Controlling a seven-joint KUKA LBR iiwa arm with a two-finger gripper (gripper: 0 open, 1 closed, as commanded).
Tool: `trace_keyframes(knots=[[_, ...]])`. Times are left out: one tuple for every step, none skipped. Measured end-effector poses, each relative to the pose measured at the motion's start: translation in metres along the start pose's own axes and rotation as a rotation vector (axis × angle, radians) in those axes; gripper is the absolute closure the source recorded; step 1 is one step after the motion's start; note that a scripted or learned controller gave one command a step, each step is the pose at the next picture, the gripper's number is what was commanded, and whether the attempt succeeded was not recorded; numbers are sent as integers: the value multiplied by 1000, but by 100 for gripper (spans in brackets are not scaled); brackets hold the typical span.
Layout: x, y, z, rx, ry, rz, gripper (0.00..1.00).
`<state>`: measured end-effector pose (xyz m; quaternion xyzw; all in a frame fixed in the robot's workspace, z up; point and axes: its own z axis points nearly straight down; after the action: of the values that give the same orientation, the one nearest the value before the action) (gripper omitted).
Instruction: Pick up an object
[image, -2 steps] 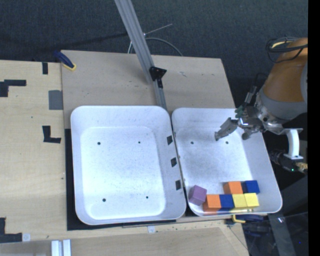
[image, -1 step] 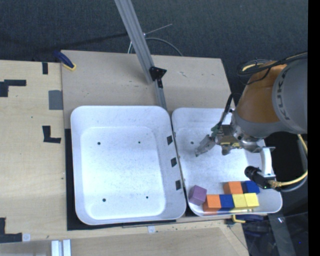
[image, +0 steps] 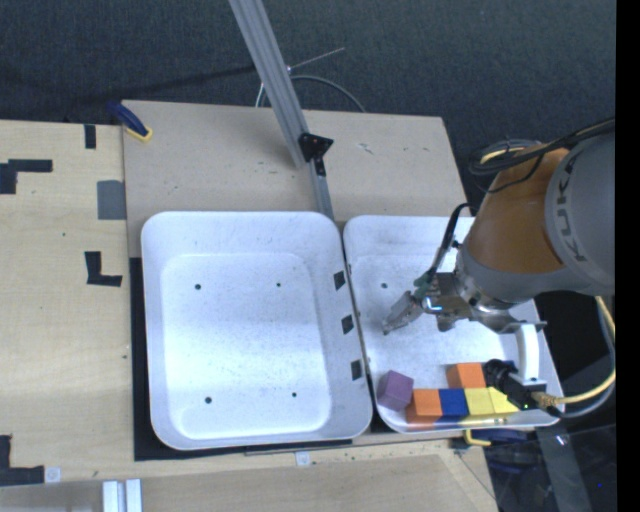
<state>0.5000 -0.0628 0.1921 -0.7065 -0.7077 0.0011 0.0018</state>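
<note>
Arm (image: 530, 235) bent low over right bin (image: 400, 245)

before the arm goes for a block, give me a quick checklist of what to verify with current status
1. Targets present: ok. Small purple cube, two orange blocks, blue block and yellow block sit at the near edge of the right white bin.
2. Two-finger gripper over that bin: ok, hanging above its bare middle.
3. Gripper aligned with a block: not ok, it is up and left of the cluster.
4. Gripper free of any object: ok, nothing between the fingers.
5. Easy isolated pick: ok for the purple cube, which stands slightly apart; the others are packed together.
</note>
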Motion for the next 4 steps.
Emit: trace_keyframes(knots=[[19, 29, 1, -3, 0, -3, 0], [32, 7, 1, 0, -1, 1, 0], [32, 8, 1, -1, 0, 1, 0], [22, 57, 0, -5, -1, -1, 0]])
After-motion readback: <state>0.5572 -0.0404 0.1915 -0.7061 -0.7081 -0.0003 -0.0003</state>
